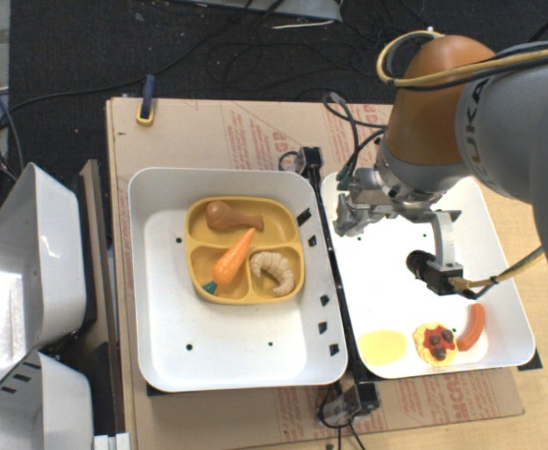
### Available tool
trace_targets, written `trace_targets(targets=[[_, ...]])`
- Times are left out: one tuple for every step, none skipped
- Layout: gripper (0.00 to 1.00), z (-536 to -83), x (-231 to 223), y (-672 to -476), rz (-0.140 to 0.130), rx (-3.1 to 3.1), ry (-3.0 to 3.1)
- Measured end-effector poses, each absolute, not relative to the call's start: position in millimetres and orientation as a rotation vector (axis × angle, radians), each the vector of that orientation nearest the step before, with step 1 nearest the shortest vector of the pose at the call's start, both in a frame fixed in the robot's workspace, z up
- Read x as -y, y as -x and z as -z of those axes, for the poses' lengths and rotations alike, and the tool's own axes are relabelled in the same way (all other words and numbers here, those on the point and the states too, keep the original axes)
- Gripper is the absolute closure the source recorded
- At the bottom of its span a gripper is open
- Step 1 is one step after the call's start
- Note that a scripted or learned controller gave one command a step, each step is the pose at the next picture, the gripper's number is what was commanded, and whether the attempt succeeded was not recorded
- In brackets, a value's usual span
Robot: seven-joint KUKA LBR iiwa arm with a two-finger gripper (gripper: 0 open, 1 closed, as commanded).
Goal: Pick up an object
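My gripper (348,218) hangs over the upper left part of the right bin (386,289), close to its left wall, with nothing seen in it. In that bin's near corner lie a flat yellow disc (383,347), a small round piece with red topping (434,340) and an orange-red sausage (472,326). The left bin (161,279) bears a yellow divided plate (196,251). On the plate lie a brown drumstick (233,217), an orange carrot (233,257) and a pale shrimp (275,270).
The arm's grey and orange wrist (433,111) covers the right bin's far end. A black part on a bracket (435,272) hangs below it over the bin's middle. Cables (344,120) trail behind the bins. White tubs (25,261) stand to the left of the bench.
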State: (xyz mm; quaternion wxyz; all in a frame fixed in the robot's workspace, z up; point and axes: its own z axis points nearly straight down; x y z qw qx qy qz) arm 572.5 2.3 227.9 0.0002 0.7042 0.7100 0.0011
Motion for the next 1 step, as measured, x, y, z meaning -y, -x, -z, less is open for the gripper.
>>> trace_targets(targets=[[1.00, -235.9, -64.1, -574.3, -0.003, -2.232, -2.211]])
